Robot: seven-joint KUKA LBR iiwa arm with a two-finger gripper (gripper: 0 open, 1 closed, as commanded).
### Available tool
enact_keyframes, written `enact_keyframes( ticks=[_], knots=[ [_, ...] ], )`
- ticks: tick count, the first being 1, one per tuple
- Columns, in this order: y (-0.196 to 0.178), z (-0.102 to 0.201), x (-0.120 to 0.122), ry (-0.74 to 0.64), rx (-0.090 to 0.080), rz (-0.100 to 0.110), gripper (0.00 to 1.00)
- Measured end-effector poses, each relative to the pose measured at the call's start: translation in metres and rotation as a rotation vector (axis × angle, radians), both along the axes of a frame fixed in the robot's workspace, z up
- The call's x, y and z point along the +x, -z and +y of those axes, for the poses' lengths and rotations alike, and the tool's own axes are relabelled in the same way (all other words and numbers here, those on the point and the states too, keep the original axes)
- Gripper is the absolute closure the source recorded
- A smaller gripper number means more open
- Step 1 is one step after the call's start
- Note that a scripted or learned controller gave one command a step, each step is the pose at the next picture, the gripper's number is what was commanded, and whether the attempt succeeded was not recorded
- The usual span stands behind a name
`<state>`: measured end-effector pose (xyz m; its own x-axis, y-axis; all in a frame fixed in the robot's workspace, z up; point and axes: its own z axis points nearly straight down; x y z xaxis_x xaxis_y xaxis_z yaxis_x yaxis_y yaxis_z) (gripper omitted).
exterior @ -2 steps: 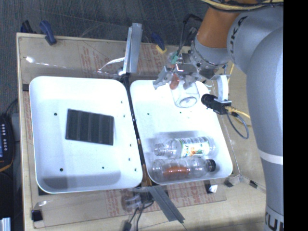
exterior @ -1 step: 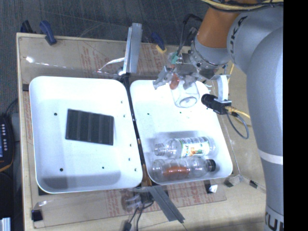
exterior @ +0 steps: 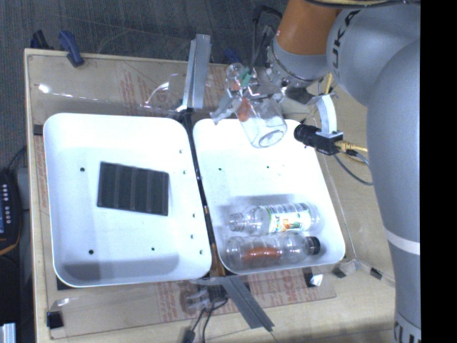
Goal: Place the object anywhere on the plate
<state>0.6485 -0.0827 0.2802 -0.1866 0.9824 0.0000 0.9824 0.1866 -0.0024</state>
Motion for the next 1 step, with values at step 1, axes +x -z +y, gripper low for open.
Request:
enact_keyframes(
  ticks=[1],
  knots=[
    [-0.0114, 0.0318, 0.0078, -0.111, 0.0, 0.001, 0.0]
  ],
)
